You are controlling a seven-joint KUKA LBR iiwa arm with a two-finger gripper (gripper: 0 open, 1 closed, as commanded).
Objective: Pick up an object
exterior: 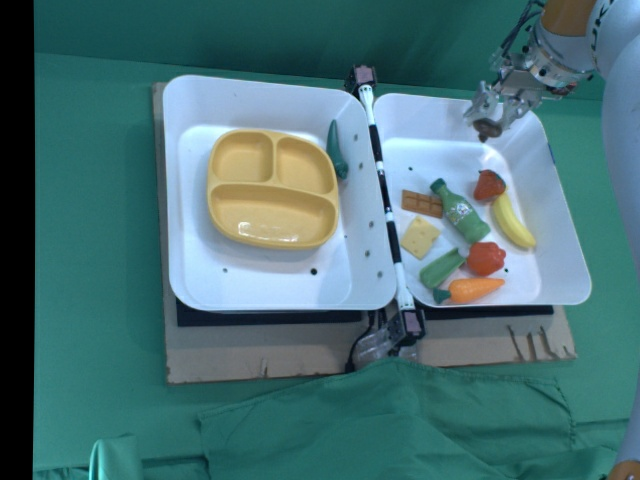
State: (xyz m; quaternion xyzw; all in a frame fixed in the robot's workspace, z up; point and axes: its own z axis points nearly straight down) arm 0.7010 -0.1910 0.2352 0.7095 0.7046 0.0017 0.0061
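Camera view: arm [590, 18] above right bin [560, 198], banana [512, 222] inside.

Grey arm [622, 58], orange band, silver wrist, black cables, metal claw [492, 118]

The arm [600, 18] runs off the frame's upper right corner and right edge. Whatever small dark thing sits at the gripper [490, 118] — too small to name. Green cloth [400, 423] is cut by the bottom edge — it covers the cardboard's [250, 363] lower rim.
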